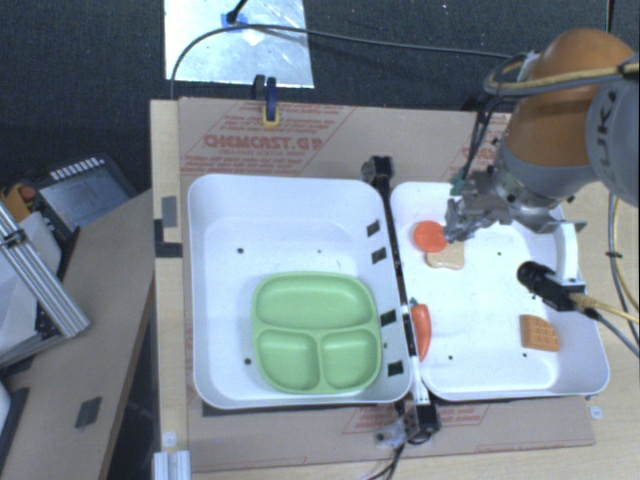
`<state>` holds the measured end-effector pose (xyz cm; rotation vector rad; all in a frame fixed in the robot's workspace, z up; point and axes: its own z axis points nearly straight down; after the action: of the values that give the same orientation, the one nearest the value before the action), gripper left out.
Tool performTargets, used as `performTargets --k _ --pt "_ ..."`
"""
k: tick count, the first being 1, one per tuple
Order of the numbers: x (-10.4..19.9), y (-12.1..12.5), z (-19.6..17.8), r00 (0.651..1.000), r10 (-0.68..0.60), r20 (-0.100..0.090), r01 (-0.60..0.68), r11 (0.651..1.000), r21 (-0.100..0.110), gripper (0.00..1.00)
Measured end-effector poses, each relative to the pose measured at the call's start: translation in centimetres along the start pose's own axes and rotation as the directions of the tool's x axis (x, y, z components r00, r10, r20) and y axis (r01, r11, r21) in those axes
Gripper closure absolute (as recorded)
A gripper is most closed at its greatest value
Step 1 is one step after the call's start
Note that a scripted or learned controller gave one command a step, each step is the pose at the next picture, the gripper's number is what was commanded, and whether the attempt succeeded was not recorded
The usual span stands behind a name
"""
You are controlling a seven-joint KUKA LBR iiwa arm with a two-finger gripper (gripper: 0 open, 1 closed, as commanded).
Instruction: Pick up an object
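Note:
In the right bin point(500, 373) lie an orange-red round piece point(430, 235), a pale tan piece point(447, 258) just below it, a red-orange pepper-like piece point(421, 328) by the left wall, and a brown waffle-like square point(540, 333) at the right. My gripper point(462, 220) hangs over the bin's upper left part, right beside the orange-red piece and above the tan piece. Nothing shows between its fingers.
The left bin point(230, 218) holds a green three-compartment plate point(316, 330). A black clamp strip point(395, 268) runs between the bins. A black cylindrical part point(540, 283) of the arm juts over the right bin's right side. Cardboard lies under both bins.

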<state>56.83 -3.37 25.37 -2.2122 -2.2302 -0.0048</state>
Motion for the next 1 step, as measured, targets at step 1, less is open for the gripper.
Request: performTargets --k 1 --pt "5.16 -1.17 1.39 1.0 -0.001 0.0 0.001 1.0 0.002 1.0"
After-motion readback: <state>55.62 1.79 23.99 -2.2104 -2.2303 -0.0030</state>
